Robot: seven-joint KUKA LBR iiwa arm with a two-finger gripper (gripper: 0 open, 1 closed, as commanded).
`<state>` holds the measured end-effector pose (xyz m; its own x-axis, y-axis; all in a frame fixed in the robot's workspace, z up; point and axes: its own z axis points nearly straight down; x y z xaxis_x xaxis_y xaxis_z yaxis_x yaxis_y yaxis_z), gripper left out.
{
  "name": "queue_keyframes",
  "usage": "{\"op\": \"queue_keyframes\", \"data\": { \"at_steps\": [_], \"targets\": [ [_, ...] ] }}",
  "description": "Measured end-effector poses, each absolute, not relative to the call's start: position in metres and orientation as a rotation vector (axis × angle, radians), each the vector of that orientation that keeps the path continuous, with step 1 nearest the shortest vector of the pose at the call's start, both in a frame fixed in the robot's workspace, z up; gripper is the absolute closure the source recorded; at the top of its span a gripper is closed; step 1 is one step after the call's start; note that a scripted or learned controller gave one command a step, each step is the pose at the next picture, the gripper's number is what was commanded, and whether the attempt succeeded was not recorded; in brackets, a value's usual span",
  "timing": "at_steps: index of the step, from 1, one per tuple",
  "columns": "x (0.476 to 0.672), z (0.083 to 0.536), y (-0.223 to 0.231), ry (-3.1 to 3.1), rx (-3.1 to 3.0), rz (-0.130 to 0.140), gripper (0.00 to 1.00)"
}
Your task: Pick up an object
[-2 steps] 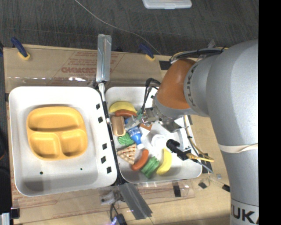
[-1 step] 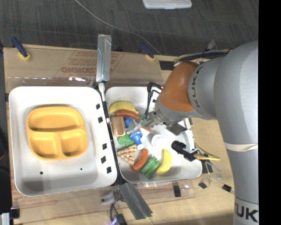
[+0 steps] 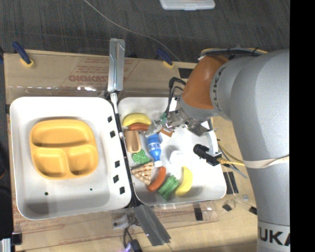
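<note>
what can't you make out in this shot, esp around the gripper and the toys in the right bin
- Gripper, camera view: the arm's wrist covers it, so its tip among the toys is unclear.
- Right bin: its right wall and far corner are hidden by the arm.
- Blue bottle: label too small to read.
- Item at the gripper, near the banana: too small and cluttered to identify.
- Clear container: cut off by the top edge.

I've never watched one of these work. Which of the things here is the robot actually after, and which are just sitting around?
Part of the job:
- hand, low over the right bin
- toys there: blue bottle, two bananas, hot dog, sausage, green pieces, waffle slice

Lying about:
- yellow tray in the left bin
- blue clamps
</note>
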<state>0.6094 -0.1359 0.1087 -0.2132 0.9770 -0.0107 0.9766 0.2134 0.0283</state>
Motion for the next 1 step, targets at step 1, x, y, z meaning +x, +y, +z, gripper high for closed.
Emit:
{"op": "queue_keyframes", "data": {
  "at_steps": [1],
  "targets": [
    [0.6123,0.1099,-0.1108,2.264,2.127,0.022,0.0]
  ]
}}
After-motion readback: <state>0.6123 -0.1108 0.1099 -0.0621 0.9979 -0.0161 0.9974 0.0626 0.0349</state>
